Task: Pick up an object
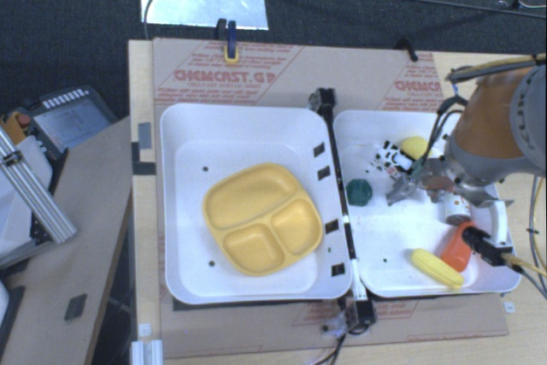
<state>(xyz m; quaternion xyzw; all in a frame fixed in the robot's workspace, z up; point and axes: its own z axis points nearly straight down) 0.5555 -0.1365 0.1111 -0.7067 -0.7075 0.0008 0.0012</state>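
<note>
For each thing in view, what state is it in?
Yellow three-compartment plastic tray: lying flat in left white bin.
Small dark green ball: resting on right white bin floor.
Yellow corn cob toy: lying flat.
Gripper: low over right bin.

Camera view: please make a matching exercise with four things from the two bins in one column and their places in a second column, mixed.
Things:
1. yellow divided plate
2. dark green ball
3. yellow corn cob
4. black-and-white cow toy

Places:
A. right bin, near its front edge
B. left bin, in the middle
C. right bin, toward the back
D. right bin, close to the divider between the bins

Pairs: 1-B, 2-D, 3-A, 4-C
</note>
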